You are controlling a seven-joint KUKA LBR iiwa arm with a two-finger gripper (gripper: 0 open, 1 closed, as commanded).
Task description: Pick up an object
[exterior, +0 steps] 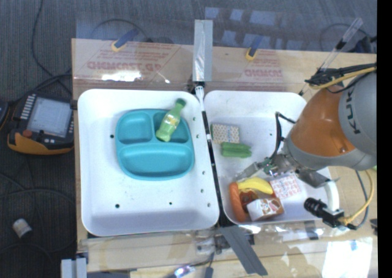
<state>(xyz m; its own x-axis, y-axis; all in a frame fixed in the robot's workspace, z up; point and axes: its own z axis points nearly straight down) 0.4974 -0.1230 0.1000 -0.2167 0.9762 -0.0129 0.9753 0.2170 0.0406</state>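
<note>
My gripper (271,165) reaches down into the right bin (257,102), just above a yellow banana (256,184). Packed around the banana at the bin's front are an orange-red piece (236,196), a red and white carton (264,207) and a pink-dotted white packet (286,186). A green block (235,149) and a small patterned packet (224,132) lie further back in the same bin. The left bin (98,166) holds a teal divided plate (153,159), and a green bottle (170,121) lies across the plate's back compartments. Nothing shows held in the gripper.
The orange-banded arm (321,133) covers the right bin's right side. A metal divider strip (203,50) stands behind the gap between the bins. Cardboard sheets (131,62) lie at the bench's back. A handheld pendant (43,123) sits on the floor at left.
</note>
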